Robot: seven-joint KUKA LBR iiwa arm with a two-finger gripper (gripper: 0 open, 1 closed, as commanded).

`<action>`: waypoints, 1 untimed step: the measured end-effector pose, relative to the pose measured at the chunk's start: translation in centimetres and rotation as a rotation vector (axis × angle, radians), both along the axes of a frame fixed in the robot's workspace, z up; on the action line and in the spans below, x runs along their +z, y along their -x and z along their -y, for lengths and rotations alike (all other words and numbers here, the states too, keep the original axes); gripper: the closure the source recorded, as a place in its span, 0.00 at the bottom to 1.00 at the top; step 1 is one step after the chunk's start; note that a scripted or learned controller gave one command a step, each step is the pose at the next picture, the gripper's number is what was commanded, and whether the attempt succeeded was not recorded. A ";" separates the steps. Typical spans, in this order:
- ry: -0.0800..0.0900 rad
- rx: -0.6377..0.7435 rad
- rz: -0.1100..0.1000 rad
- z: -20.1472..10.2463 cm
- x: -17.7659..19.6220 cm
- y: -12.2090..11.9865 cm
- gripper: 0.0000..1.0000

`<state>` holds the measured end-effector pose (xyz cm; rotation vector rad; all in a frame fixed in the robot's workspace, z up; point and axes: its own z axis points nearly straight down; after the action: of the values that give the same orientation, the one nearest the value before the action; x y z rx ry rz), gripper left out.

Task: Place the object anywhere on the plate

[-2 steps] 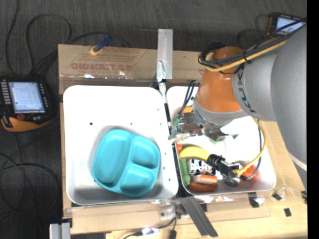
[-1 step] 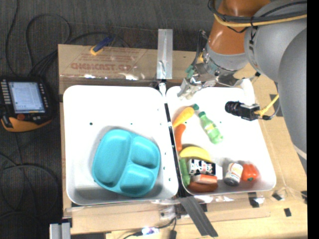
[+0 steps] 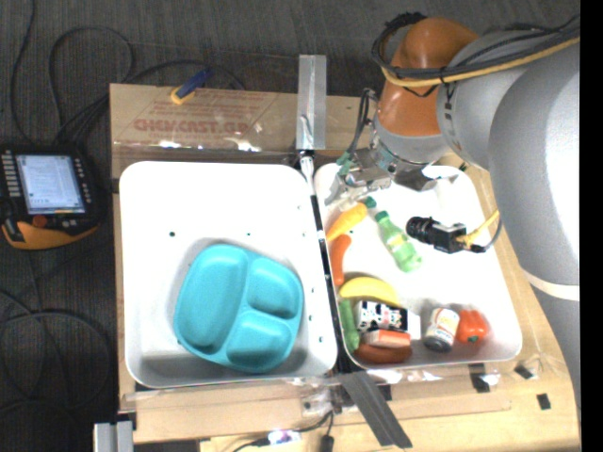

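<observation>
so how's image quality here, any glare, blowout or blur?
Camera view: white bins nearly blown out, so their walls lose detail; the arm is large and soft at right; the blue plate casts a soft shadow; the toys read sharp enough, the pincer is murky.

Bright even overhead light, glare washing out the two shallow white plastic bins, soft shadows, slight overall blur, dim dark carpet floor

Red print runs across the flattened cardboard sheet just behind the left bin, too faint to read with certainty. The small labelled jar and the box carry print too small to read.
</observation>
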<state>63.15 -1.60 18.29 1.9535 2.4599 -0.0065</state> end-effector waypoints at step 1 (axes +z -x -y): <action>-0.003 0.078 -0.001 -8.2 0.0 5.0 1.00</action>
<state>58.15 6.57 18.28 1.8570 2.5366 -0.0031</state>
